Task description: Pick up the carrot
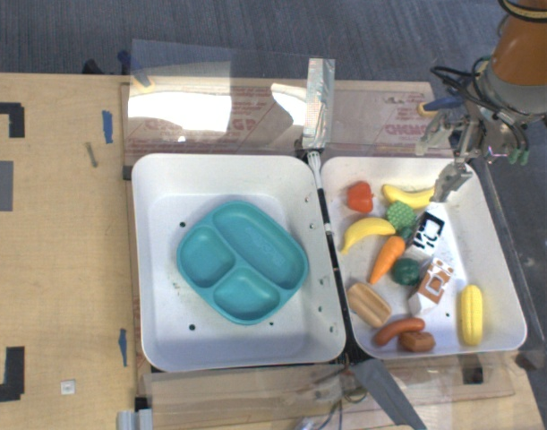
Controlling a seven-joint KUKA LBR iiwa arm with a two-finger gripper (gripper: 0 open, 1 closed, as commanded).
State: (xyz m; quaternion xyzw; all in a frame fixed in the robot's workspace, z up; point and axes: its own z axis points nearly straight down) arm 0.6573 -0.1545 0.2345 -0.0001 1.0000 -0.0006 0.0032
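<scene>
The carrot (388, 258) is located mid-bin in the right bin (510, 267), long axis diagonal (tip lower-left). The gripper (452, 179) is positioned up-right of it; its state cannot be determined.

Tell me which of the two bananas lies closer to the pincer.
The upper banana, at the right bin's far side, just below the pincer. The other banana lies lower and further left, beside the carrot.
</scene>
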